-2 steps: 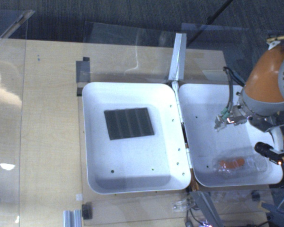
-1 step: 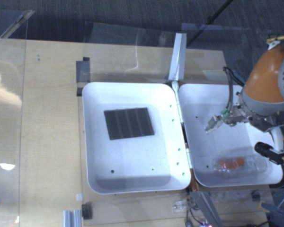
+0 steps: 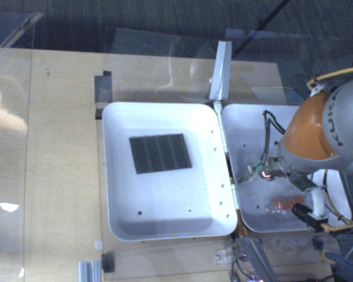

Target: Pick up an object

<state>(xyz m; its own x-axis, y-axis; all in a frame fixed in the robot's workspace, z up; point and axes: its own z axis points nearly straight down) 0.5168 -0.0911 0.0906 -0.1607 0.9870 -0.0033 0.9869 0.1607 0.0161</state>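
Left bin (image 3: 115,175): shallow, white, rounded corners, holding one dark ribbed mat (image 3: 160,153), a flat rectangle lying near the bin's middle toward the far wall, its long axis running left to right with a slight tilt, the right end a little farther from the camera; its ribs run across the short way. Right bin (image 3: 247,128): same make, set just beside the left one, their rims nearly touching along a narrow gap. In its near part lies a small reddish-brown object (image 3: 282,204), blurred, elongated roughly left to right, with something clear beside it; its kind cannot be told. Arm (image 3: 332,128): grey with an orange band, reaching in from the right over the right bin, cables trailing along it. Gripper (image 3: 263,170): low over the right bin's middle, pointing left; whether it is wide, narrow or holding anything cannot be told. Bench (image 3: 53,175): pale wood, with a clear panel across it and a metal bracket at the far junction of the bins. Floor beyond: dark grey carpet.
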